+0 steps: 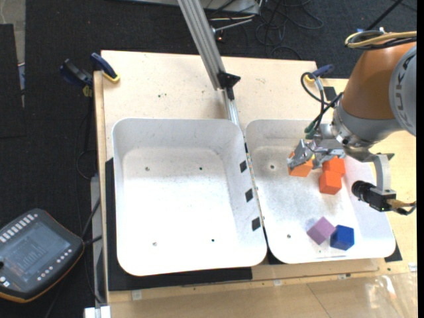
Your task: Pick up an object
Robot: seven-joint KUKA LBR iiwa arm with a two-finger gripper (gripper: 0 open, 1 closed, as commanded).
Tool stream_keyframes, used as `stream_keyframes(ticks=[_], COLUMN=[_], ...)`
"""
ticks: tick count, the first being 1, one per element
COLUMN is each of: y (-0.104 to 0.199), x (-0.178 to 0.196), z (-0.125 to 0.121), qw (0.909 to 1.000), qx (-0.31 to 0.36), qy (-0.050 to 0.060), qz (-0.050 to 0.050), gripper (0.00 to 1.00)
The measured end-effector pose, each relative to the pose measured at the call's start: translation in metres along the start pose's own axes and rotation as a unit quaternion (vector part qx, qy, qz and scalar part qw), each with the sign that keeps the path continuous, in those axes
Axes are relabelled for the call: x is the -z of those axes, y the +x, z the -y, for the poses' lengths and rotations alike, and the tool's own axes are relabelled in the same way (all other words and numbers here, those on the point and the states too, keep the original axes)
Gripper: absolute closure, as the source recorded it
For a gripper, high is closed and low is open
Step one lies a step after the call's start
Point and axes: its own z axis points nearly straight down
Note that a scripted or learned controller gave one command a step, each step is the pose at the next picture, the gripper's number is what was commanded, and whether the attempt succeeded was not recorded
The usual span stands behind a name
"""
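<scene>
My gripper (pixel 302 158) hangs over the back middle of the right bin (pixel 278 244), below the arm's orange band. A small orange block (pixel 300 171) lies right at its tip, partly covered by it; whether it is gripped is hidden. A larger orange block (pixel 332 176) stands just to the right of that. Near the bin's front right lie a purple block (pixel 321 230) and a blue block (pixel 342 236), side by side.
The left bin (pixel 132 197) sits beside the right one, with a ridge between them. A grey metal pole (pixel 205 42) slants down to the bins' back edge. A black cable end (pixel 371 195) hangs off the arm over the right bin's right side.
</scene>
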Motion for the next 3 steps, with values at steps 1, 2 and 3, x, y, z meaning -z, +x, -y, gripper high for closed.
stream_keyframes(ticks=[1, 2, 3], y=[0.042, 0.091, 0.136], x=[0.01, 0.013, 0.002], z=[-0.022, -0.055, -0.073], qw=[1.0, 1.0, 1.0], qx=[0.0, 0.0, -0.001], qy=[0.0, 0.0, 0.001], qz=[0.0, 0.0, 0.0], gripper=[1.0, 1.0, 1.0])
